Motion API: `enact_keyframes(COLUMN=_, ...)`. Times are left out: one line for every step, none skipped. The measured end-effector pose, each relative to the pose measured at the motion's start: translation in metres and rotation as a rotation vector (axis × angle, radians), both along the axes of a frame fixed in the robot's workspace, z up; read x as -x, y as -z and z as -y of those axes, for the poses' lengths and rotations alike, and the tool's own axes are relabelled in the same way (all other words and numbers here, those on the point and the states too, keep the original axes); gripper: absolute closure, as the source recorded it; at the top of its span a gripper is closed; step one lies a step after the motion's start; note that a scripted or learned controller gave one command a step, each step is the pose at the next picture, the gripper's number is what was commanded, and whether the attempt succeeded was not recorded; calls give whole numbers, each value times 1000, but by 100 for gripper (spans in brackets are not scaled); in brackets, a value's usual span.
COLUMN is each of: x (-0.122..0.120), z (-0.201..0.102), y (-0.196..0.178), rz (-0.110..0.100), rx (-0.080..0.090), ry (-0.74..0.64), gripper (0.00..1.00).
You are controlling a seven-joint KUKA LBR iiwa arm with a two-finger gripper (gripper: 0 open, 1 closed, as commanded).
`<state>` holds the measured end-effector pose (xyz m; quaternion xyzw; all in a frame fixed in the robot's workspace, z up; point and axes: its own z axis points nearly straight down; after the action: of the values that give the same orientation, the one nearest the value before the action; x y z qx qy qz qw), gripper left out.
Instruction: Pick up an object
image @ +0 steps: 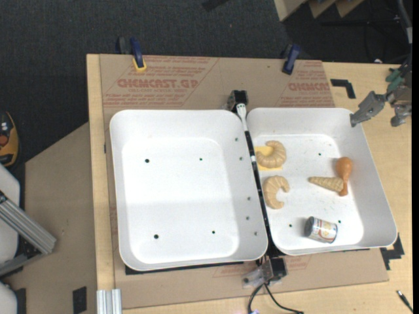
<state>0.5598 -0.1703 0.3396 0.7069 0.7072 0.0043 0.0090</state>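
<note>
The right bin holds two tan croissants, one near the divider and one just below it. A waffle cone lies on its side at mid-right. An orange drumstick-shaped piece rests just above the cone. A small can lies near the front wall. My gripper hovers at the far right corner of that bin, above its rim, apart from every object. It is open, with nothing between its fingers.
The left bin sits against the right one along a black divider strip. Both rest on a cardboard sheet held by blue clamps at the back. Cables trail at the front edge.
</note>
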Motion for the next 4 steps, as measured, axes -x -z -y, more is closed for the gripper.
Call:
enact_keyframes(x=10, z=-69, y=97, rz=-28, rx=-11, ry=-6, gripper=0)
enact_keyframes(x=-19, z=-89, y=-77, rz=4, rx=-4, ry=-5, gripper=0)
enact_keyframes(x=-41, z=-152, y=112, rz=-32, rx=-9, ry=-5, gripper=0)
enact_keyframes(x=-40, z=-210, y=-1, rz=-7, rx=-9, ry=-7, gripper=0)
